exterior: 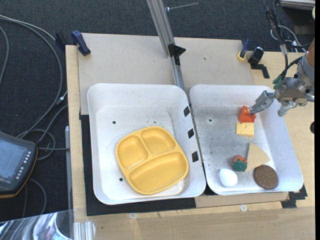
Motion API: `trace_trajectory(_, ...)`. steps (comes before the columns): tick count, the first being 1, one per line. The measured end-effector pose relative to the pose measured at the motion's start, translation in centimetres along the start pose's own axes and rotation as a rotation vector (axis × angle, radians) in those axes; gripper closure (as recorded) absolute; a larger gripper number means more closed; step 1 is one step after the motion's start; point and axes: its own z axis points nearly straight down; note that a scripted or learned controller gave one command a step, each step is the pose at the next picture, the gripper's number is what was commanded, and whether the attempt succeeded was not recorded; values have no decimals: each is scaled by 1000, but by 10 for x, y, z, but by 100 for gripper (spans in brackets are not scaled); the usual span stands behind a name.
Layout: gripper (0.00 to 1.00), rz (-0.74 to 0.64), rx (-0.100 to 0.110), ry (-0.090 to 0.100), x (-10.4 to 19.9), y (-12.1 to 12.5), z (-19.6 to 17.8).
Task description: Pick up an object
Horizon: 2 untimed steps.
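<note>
The right bin (212, 96) holds several small items. An orange-red piece (245, 115) lies at the upper right, with a yellow block (245, 129) just below it. Nearer the front are a tan wedge (258, 155), a small green and red piece (239, 163), a white egg (228, 177) and a brown round disc (265, 176). My gripper (272, 106) hangs over the bin's upper right corner, open. Its left finger (260, 103) points down toward the orange-red piece. Nothing is between the fingers.
The left bin (100, 104) holds a yellow divided plate (151, 159). A metal pole (162, 19) rises from between the bins at the back. Blue and black clamps (80, 42) sit at the bench's back corners. Cables hang at the right behind the arm.
</note>
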Motion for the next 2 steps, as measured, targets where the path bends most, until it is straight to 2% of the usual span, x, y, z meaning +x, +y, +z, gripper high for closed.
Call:
trace_trajectory(1, 0, 0, 0, 0, 0, 0, 0)
trace_trajectory(2, 0, 0, 4, 0, 4, 4, 43)
